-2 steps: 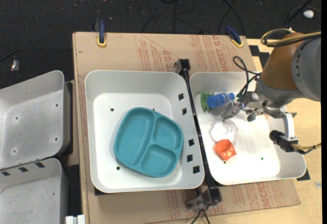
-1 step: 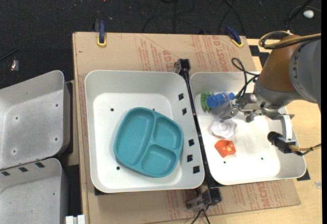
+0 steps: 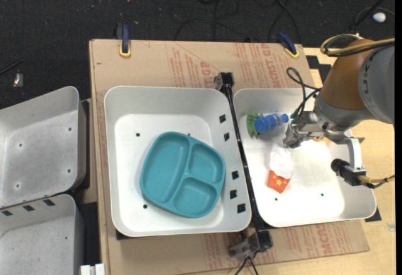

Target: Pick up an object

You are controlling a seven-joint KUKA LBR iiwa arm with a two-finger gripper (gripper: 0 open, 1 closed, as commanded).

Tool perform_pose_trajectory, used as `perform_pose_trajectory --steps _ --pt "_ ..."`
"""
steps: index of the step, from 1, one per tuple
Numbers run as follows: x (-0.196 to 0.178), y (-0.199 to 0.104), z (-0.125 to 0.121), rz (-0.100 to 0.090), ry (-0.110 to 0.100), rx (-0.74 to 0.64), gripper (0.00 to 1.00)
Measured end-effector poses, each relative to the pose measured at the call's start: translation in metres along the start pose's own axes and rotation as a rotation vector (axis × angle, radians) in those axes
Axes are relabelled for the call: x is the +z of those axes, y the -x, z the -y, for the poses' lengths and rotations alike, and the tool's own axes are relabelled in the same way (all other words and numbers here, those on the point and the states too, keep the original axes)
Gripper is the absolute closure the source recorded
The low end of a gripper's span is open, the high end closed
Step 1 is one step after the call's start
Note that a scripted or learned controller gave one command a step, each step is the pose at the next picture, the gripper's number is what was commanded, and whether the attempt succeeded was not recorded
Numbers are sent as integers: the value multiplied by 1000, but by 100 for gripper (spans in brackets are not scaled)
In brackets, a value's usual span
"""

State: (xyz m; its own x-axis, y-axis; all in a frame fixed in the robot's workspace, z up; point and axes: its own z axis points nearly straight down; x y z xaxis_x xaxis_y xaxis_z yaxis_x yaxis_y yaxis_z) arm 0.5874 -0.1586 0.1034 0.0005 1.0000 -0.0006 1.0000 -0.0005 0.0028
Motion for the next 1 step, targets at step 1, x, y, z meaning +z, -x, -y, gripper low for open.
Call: perform_pose_trajectory --steps 1 --pt "-60 -4 -9 1 4 -3 100"
